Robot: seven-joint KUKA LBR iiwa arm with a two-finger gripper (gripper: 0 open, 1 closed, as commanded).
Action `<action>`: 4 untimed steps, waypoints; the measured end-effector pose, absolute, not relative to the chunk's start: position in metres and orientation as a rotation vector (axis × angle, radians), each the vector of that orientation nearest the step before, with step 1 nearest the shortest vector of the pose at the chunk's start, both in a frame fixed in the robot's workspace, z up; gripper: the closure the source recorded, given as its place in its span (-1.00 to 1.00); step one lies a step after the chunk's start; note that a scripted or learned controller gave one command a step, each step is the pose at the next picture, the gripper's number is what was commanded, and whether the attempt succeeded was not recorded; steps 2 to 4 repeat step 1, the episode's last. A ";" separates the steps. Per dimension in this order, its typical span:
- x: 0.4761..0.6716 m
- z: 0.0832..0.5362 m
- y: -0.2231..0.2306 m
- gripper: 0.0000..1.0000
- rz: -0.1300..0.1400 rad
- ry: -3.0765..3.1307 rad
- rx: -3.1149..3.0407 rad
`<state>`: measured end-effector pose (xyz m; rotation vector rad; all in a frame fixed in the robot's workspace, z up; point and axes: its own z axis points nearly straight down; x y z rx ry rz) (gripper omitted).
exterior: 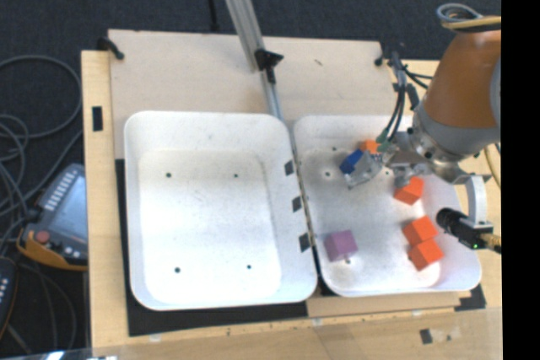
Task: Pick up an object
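Three orange blocks (419,229) (right bin (380,287)) | pincer (364,171) beside blue block (351,162)

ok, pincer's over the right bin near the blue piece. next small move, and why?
Probably a short, slow lift to test the grasp. The pincer sits right at the blue block in the right bin, but whether the block is actually gripped isn't visible, and an orange piece crowds it.

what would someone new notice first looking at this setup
The orange-banded arm reaching in from the right grabs the eye, its end effector low over the right bin beside a blue object. Next come the bright orange blocks near that bin's right side and a purple cube near its front left. The left bin is a plain white expanse.
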<state>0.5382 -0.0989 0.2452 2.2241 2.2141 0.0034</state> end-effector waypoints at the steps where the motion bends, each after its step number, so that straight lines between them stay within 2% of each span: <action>1: 0.488 0.194 -0.065 -1.00 -0.005 2.225 2.227; 4: 0.488 0.194 -0.065 -1.00 -0.005 2.225 2.227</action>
